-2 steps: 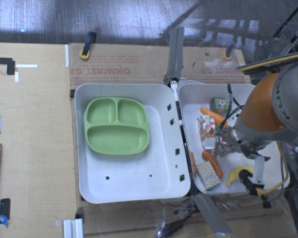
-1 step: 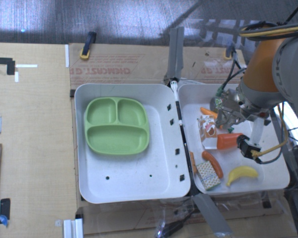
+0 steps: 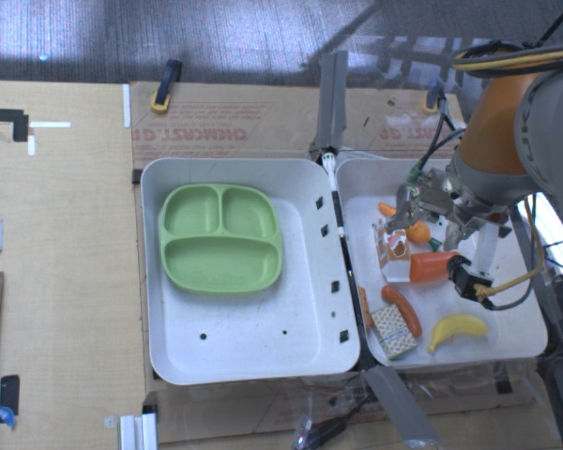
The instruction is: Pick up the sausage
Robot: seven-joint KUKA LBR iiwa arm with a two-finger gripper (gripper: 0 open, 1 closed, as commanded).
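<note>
The sausage (image 3: pixel 402 309) is a short reddish-orange link lying slantwise on the floor of the right bin (image 3: pixel 518 337), near its front left. It touches a patterned packet (image 3: pixel 392 332) just below it. My gripper (image 3: pixel 430 221) hangs over the middle of the right bin, above and to the right of the sausage and well apart from it. It sits among a small orange fruit (image 3: pixel 418 233) and a red-orange cylinder (image 3: pixel 430 266).
A yellow banana (image 3: pixel 458 329) lies at the right bin's front. A white wrapper (image 3: pixel 394 248) and a carrot piece (image 3: pixel 387 210) sit near the divider. The left bin (image 3: pixel 169 345) holds a green divided plate (image 3: pixel 222 237). Cables (image 3: pixel 507 284) trail off the wrist.
</note>
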